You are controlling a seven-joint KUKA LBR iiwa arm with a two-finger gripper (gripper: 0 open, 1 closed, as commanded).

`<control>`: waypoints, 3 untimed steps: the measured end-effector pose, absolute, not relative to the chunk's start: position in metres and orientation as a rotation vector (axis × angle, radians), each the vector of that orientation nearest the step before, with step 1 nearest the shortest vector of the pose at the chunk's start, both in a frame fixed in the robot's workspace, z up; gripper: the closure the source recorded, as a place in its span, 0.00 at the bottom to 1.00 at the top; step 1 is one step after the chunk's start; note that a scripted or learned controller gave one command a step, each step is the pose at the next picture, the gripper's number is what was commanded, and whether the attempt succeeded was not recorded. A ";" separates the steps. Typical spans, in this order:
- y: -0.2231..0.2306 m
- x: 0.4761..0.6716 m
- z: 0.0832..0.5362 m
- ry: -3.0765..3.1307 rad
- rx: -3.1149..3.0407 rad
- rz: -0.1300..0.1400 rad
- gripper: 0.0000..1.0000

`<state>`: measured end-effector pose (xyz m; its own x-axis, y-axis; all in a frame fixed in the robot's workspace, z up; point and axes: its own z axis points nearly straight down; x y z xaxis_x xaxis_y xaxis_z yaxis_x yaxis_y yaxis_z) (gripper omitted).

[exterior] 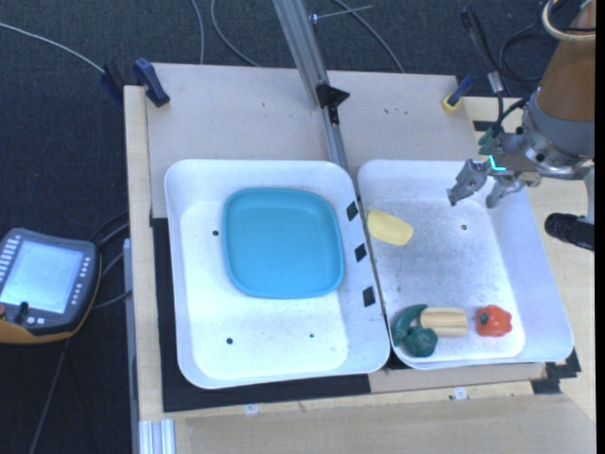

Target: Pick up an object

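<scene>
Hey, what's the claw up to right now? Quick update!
Claw open, holding nothing, over right bin's far end. Nearest item: yellow piece, untouched. Green, tan and red items at near edge. Nothing blocking.

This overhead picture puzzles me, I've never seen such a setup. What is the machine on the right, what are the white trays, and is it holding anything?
You are looking down at a slant from one fixed camera above a workbench. The machine on the right is a robot arm, grey with an orange band, ending in a two-finger gripper that works like a simple hand. It hangs over the far part of the right bin, with its fingers apart and nothing between them.

The two white trays are shallow bins side by side. The left bin holds a blue plate. The right bin holds a yellow piece near its left wall and, along the near edge, a green toy vegetable, a tan block and a red pepper. The arm's job is to pick one up.

The device at far left is a handheld controller.
</scene>
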<state>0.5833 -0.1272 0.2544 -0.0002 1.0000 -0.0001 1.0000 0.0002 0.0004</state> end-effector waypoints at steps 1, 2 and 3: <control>-0.127 0.583 0.254 2.221 2.221 0.000 0.00; -0.125 0.590 0.210 2.224 2.222 -0.003 0.00; -0.124 0.596 0.165 2.223 2.222 -0.002 0.00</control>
<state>0.5962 -0.1239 0.1654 -0.0004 1.0000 0.0004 1.0000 0.0004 -0.0025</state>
